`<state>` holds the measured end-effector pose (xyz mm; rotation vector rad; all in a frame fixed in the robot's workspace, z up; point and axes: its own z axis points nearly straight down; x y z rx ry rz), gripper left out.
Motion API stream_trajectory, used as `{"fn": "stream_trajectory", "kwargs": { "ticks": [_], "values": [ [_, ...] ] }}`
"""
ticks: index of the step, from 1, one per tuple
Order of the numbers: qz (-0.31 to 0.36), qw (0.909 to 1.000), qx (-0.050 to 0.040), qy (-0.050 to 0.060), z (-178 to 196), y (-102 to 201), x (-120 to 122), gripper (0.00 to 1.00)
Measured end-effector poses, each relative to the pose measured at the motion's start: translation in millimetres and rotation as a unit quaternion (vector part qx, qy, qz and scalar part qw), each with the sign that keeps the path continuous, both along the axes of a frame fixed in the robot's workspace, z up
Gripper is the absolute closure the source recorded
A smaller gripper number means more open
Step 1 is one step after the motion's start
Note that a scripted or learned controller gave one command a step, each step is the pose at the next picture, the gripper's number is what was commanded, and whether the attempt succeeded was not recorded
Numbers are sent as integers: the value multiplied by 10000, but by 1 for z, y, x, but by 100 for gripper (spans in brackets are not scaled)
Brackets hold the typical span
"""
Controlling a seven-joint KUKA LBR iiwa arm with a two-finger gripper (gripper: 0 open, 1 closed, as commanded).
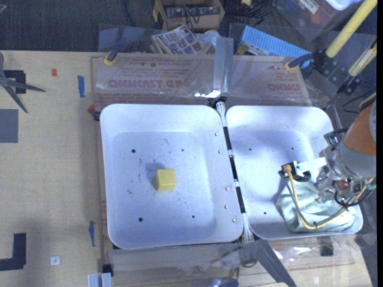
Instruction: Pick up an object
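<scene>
We saw two things fit for picking. A small yellow cube (166, 179) sat alone near the middle of the left bin (111, 137), resting flat on the floor with dark specks scattered around it. A pale, crumpled, cloth-like thing (310, 203) lay in the near right corner of the right bin (269, 135), well apart from the cube and across the divide between the bins. The gripper (328, 187) was low over that pale thing, at its right part, and seemed to touch it. We could not tell whether the claw was wide or narrow, nor whether it held anything. The grey arm (354, 155) with its orange band came in from the right over the bin's rim. Both bins stood side by side on the tan bench (48, 160)
</scene>
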<state>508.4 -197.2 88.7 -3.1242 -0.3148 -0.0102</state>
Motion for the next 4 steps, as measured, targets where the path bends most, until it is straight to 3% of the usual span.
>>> {"fn": "stream_trajectory", "kwargs": {
  "ticks": [1, 2, 3, 4],
  "values": [
    [24, 10000, 37, -10, 0, -22, -24, 100],
    [29, 10000, -6, 38, 44, -26, -29, 100],
    [2801, 9600, 38, 2, 0, -22, -27, 100],
    [1336, 9910, -12, 33, 31, 45, -4, 100]
  ]
}}
